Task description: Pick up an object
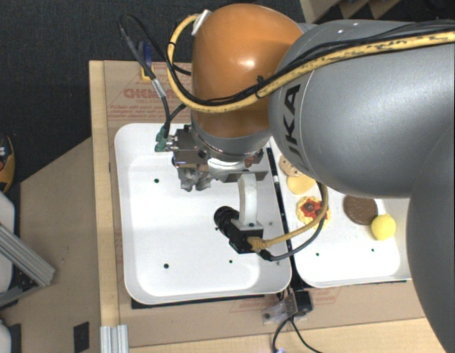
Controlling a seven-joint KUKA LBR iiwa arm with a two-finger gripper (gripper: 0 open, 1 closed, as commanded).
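The gripper (192,173) is being held low over the left bin (139,219), in the upper middle of the frame. Whether the jaws are released or clenched cannot be told.

The things to be picked are lying in the right bin (345,271), at the frame's right: a yellow ball (383,226), a brown disc (359,209) just beside it, and a red-and-yellow piece (309,209) near the dividing rim.

The try is probably best served by choosing the ball and descending straight over its middle.

The bins are being carried on a brown worktop (102,182); dark floor (43,50) is lying beyond, upper left.
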